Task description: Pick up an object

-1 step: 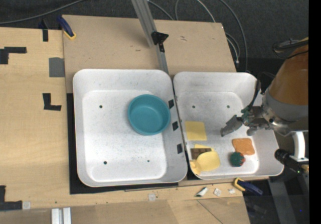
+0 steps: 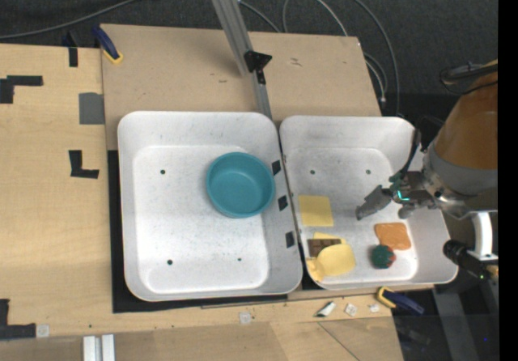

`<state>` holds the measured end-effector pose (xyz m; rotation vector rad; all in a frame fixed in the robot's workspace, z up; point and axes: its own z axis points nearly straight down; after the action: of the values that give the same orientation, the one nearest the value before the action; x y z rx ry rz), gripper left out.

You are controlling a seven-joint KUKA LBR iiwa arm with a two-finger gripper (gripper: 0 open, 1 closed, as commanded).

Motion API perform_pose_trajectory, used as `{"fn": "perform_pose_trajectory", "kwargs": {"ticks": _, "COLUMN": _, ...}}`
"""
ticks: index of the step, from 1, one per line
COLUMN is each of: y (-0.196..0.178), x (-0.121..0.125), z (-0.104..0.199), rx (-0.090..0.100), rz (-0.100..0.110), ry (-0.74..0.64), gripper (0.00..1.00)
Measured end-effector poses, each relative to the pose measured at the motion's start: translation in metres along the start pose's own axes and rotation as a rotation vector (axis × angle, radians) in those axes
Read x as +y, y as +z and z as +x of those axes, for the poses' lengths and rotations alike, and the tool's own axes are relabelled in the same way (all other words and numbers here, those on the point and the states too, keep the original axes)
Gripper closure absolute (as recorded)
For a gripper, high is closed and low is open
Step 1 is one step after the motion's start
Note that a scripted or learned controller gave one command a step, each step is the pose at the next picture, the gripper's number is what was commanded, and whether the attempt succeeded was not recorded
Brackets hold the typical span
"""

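Note:
My gripper [image 2: 394, 207] hangs over the right side of the right bin [image 2: 348, 134], open, with nothing between its fingers. An orange flat piece [image 2: 392, 235] lies just below it, and beside that sits a small green and red ball [image 2: 382, 256]. To the gripper's left a yellow square [image 2: 316, 210] rests on the bin floor. At the front of the bin a yellow lump with a brown part [image 2: 332, 257] lies near the wall. A teal bowl [image 2: 239, 183] stands in the left bin [image 2: 162, 214].
A grey pole [image 2: 231, 11] slants down from the top to the ridge between the bins. Cables [image 2: 340, 3] run behind the bench. Small clips [image 2: 401, 299] lie on the bench by the right bin's front edge.

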<state>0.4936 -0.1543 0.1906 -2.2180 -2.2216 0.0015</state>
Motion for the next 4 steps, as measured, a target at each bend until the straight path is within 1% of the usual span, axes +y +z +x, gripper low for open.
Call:
{"fn": "perform_pose_trajectory", "kwargs": {"ticks": 1, "y": 0.058, "x": 0.001, "z": 0.011, "rx": 0.001, "rz": 0.005, "ry": 0.000, "gripper": 0.00}}
{"fn": "perform_pose_trajectory", "kwargs": {"ticks": 2, "y": 0.102, "x": 0.002, "z": 0.011, "rx": -0.001, "rz": -0.003, "ry": 0.002, "gripper": 0.00}}
{"fn": "perform_pose_trajectory", "kwargs": {"ticks": 3, "y": 0.091, "x": 0.001, "z": 0.012, "rx": 0.000, "rz": -0.001, "ry": 0.000, "gripper": 1.00}}
{"fn": "perform_pose_trajectory", "kwargs": {"ticks": 4, "y": 0.049, "x": 0.005, "z": 0.014, "rx": -0.001, "rz": -0.004, "ry": 0.000, "gripper": 1.00}}
